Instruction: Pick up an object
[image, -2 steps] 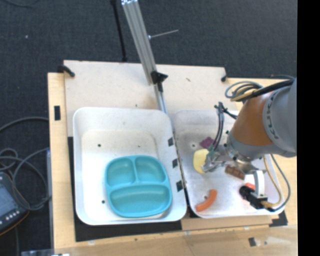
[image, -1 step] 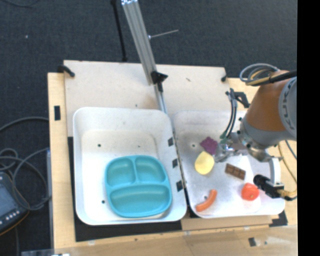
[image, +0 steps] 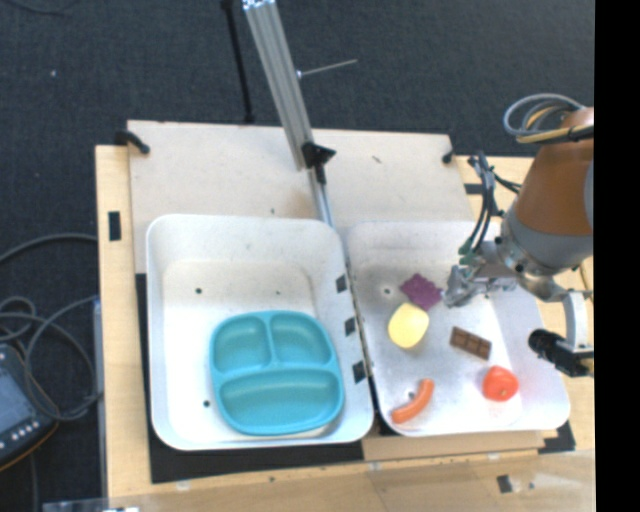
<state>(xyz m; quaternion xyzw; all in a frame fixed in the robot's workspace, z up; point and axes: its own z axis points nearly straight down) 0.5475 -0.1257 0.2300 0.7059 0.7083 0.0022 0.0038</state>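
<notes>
The right bin (image: 530, 400) holds a purple piece (image: 421, 291), a pale yellow round fruit (image: 408, 326), a brown chocolate-like bar (image: 470, 343), a red tomato-like ball (image: 500, 383) and an orange carrot-like stick (image: 413, 400). My gripper (image: 461, 285) hangs over the bin's upper middle, just right of the purple piece and above the brown bar. Nothing shows between its fingers.
A turquoise divided plate (image: 275, 372) lies in the left bin (image: 180, 250). A slanted metal pole (image: 285, 85) rises from the back between the bins. The orange-banded arm (image: 550, 195) covers the right bin's far right corner. Cables lie on the floor at left.
</notes>
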